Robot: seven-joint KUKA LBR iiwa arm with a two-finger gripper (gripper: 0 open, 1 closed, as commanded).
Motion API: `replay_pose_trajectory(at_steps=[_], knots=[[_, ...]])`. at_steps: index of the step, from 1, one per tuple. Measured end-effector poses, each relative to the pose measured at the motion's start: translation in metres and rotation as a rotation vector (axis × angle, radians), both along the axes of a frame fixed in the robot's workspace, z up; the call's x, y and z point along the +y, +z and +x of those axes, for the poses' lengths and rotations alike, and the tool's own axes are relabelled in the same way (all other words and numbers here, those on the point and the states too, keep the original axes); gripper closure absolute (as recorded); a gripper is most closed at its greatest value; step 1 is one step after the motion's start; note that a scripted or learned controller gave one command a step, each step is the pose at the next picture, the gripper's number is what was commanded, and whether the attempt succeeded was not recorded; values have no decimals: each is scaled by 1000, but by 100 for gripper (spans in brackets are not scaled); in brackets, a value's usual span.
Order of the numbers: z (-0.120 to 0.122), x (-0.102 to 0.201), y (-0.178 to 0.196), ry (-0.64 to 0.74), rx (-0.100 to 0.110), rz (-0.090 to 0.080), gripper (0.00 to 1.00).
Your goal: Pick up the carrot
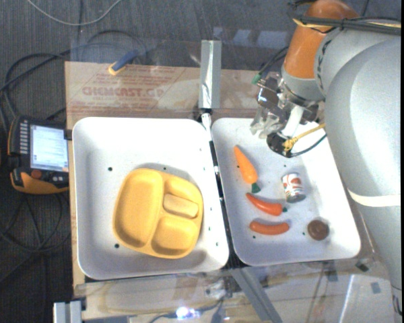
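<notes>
While the arm (363,93) reaches in from the right, we see its gripper (266,123) hanging over the far end of the right bin (343,247), close to that bin's back wall. We cannot tell from this slant whether it is released or clenched, and nothing shows in its grasp.

We take the carrot (245,165) as our landmark: it lies on the right bin's floor near the wall shared with the left bin (87,180), its orange body angled and its green tip pointing toward the near side. We place the gripper beyond the carrot and a little to its right, apart from it. Just nearer than the carrot's green tip lies a red chili pepper (265,204), and nearer again a sausage (269,227). To the carrot's right and slightly nearer stands a small can (293,186), with a brown round piece (317,229) farther on. Left of the carrot, across the shared wall, a yellow divided tray (158,210) rests in the left bin.
</notes>
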State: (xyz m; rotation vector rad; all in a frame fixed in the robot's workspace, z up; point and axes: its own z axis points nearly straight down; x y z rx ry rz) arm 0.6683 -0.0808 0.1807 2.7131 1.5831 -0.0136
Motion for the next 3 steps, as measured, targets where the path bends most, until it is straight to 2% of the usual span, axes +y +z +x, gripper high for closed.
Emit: replay_pose_trajectory(at_steps=[1, 2, 3], knots=[[-63, -9, -1, -295, 2, 2, 100], [-154, -9, -1, -707, 3, 0, 100], [-108, -5, -1, -846, 1, -5, 100]])
